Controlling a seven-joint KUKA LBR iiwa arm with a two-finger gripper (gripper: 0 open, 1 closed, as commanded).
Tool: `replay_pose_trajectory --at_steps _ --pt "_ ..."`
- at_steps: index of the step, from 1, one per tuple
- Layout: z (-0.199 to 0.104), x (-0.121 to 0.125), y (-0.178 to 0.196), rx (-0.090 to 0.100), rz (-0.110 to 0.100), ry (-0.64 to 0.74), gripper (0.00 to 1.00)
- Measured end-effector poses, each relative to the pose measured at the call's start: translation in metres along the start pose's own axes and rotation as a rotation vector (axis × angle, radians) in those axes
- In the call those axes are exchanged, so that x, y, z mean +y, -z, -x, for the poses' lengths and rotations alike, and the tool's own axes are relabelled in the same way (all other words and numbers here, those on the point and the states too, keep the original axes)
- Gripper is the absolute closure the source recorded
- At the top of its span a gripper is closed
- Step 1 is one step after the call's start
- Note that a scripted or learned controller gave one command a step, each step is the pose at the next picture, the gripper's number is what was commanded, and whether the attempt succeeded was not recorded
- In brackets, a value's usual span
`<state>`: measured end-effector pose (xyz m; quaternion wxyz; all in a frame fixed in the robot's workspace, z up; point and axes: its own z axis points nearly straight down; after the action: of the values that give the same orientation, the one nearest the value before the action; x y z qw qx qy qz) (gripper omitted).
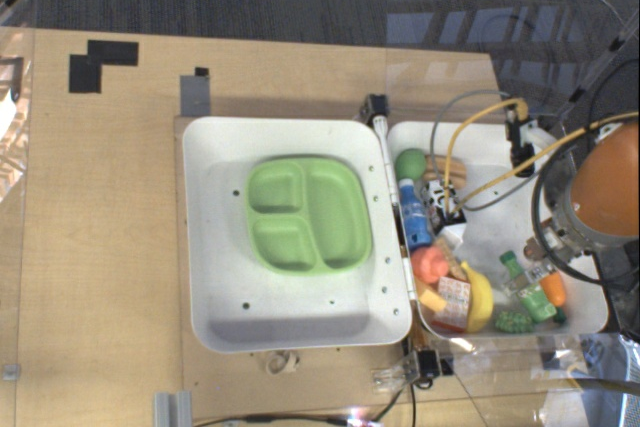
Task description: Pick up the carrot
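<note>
Matt pale wood bench point(110, 215), smooth white plastic bins point(215, 315), glossy green plastic tray point(340, 235).

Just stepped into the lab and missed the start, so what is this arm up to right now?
A grey arm with an orange band reaches in over the right bin, which holds a jumble of toy food. The carrot lies near that bin's front right corner, beside a banana and other items, and nothing shows it lifted yet. The left bin holds a green divided plate.
</note>
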<state>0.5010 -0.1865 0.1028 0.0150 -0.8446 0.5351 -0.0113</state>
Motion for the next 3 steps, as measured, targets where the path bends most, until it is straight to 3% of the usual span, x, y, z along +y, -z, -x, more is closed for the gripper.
replay_pose_trajectory --at_steps 3 --pt "0.002 -0.013 0.033 0.001 -0.024 -0.011 1.0"
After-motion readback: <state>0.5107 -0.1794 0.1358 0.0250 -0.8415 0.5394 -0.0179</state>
